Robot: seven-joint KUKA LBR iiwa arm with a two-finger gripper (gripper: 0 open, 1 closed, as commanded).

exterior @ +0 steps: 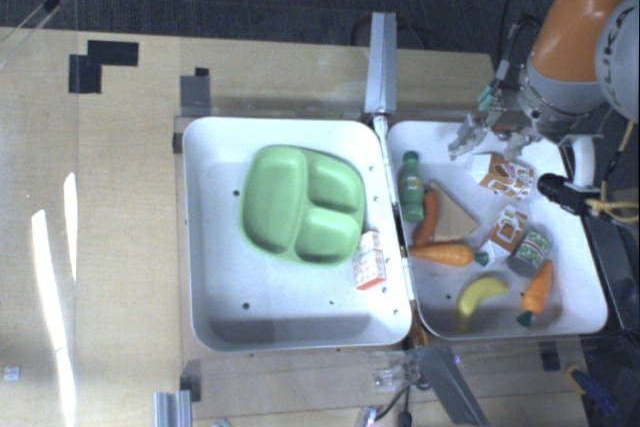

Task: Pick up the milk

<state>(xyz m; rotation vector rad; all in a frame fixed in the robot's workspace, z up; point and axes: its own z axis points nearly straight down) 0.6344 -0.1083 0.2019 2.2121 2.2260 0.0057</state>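
Note:
A small white carton with red print, which looks like the milk, lies in the left bin against its right wall, just beside the green divided plate. My gripper hangs over the far part of the right bin, well to the right of and beyond that carton. It is open, with nothing between its fingers. Just below it lies an orange-and-white carton.
The right bin holds a green bottle, two carrots, a banana, a second patterned carton and a small can. A metal divider post stands between the bins.

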